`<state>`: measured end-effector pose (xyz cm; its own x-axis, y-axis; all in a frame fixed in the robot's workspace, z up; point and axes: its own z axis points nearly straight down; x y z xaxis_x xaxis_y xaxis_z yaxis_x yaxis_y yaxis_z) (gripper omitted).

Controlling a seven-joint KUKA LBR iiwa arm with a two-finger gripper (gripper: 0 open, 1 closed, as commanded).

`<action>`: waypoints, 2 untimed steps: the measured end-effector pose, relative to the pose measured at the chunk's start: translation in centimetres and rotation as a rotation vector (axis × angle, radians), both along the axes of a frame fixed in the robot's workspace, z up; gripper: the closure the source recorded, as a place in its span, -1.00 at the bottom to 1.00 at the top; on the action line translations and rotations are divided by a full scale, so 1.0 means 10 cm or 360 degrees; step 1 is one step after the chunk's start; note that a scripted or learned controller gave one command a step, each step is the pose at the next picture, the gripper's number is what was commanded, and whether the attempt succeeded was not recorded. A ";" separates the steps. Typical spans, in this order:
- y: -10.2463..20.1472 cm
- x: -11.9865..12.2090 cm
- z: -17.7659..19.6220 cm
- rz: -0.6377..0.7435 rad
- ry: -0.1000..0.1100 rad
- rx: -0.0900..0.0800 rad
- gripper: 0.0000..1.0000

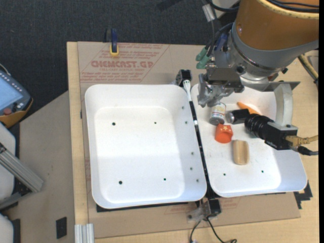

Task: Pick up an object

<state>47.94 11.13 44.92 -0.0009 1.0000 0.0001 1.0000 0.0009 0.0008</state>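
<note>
A brown cardboard sheet (126, 59) covers the bench, printed in red with "CHEMCAST" lettering near its far edge. A small clamp with a blue handle and yellow jaw (113, 42) grips that far edge. Two shallow white bins sit side by side directly on the sheet, touching along their inner rims: the left bin (96, 135) and the right bin (288, 178). A black strip (198, 135) runs along the seam between them. Small black fittings, possibly clips or brackets, sit at either end of the seam, one at the far end (182, 77) and one at the near end (211, 207), where thin cables trail off the cardboard's front edge.
</note>
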 end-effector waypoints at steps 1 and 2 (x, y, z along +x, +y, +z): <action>0.14 0.00 -0.66 -0.0001 0.0009 -0.0001 1.00; 0.41 0.00 -0.08 0.0004 -0.0009 0.0003 1.00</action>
